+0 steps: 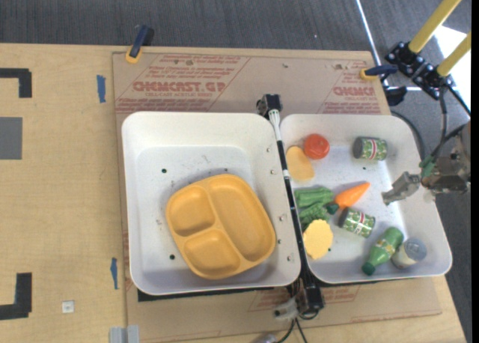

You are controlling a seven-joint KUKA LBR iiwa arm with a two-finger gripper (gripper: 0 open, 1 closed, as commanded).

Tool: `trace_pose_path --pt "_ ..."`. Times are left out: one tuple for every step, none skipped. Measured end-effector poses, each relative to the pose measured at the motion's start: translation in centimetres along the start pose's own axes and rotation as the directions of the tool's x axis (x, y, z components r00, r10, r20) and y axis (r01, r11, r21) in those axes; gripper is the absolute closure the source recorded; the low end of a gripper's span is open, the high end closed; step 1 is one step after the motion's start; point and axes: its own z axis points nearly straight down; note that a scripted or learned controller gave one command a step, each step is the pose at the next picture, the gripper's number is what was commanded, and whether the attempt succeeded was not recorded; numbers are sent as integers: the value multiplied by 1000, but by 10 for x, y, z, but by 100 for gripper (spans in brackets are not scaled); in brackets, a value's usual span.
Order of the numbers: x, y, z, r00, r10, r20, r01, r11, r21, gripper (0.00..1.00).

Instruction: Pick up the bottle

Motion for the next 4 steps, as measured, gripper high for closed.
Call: trace_pose_path --pt "6 -2 138 999 -38 1 38 999 -4 0" --pt "-54 -3 73 988 154 1 -154 988 -2 0" --pt "17 -3 133 998 65 -1 -65 998 1 0" --pt "-49 61 107 999 -43 2 43 999 -3 0"
